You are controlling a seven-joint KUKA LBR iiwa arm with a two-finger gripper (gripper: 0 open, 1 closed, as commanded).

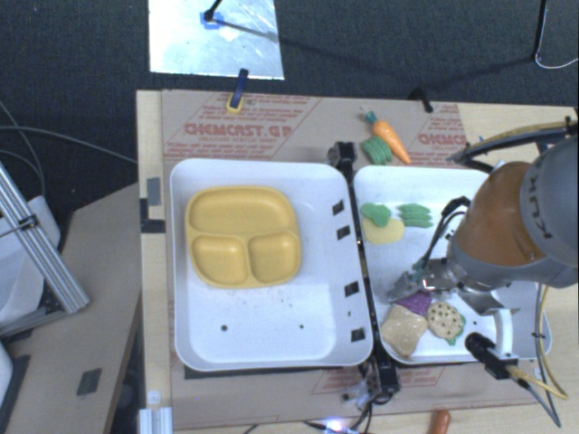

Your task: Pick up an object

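The right bin point(425, 177) holds several toy foods. A green leafy piece point(375, 213) lies on a pale yellow piece point(384, 232), with a green ridged piece point(415, 213) beside them. At the bin's front lie a purple piece point(414, 303), a tan bread slice point(403, 329) and a speckled cookie point(444, 319). My gripper point(410, 284) hangs low over the bin, just above the purple piece and close to it. The arm's orange band and grey wrist point(507, 224) hide the bin's right half.
The left bin point(271, 324) carries a yellow divided plate point(242, 236) at its back. A toy carrot point(391, 137) with a green piece point(375, 150) lies on the cardboard behind the right bin. A black divider point(357, 242) separates the bins.
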